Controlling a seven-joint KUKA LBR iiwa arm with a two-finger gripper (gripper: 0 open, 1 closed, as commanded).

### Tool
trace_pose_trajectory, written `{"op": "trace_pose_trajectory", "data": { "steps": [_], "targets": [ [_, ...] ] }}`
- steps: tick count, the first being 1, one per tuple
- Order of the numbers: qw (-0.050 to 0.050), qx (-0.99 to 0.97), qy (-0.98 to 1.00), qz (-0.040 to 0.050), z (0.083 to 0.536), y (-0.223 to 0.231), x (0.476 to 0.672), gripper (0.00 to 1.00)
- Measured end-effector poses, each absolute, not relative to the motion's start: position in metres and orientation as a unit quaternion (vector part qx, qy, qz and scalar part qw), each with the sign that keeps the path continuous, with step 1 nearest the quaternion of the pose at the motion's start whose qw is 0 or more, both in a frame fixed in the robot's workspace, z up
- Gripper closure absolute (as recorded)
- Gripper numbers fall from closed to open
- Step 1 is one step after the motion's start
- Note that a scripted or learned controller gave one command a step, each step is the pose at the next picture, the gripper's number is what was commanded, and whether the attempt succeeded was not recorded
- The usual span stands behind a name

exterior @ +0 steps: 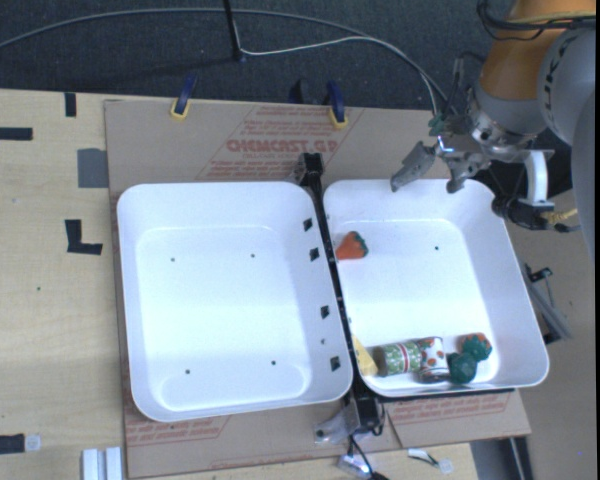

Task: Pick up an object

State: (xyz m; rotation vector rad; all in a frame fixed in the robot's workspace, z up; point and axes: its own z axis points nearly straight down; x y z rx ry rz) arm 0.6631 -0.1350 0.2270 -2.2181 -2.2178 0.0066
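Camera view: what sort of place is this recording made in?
Probably a lab test bench for robotic picking: two white bins clipped side by side on a cardboard sheet, a grey-and-orange arm with its gripper at the right bin's far rim, and small toy-like objects inside it.

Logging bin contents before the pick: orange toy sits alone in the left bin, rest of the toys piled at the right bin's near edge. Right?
Not quite. The orange toy is in the right bin, near its left wall, not in the left bin. The camera view shows it. The rest of the toys do lie along the right bin's near edge.
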Motion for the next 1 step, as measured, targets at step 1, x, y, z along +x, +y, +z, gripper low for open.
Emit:
{"op": "trace_pose_trajectory", "data": {
  "steps": [1],
  "targets": [
    [0.0,-0.707,-0.707,0.0,0.2307,-0.1348,0.6643,0.0]
  ]
}}
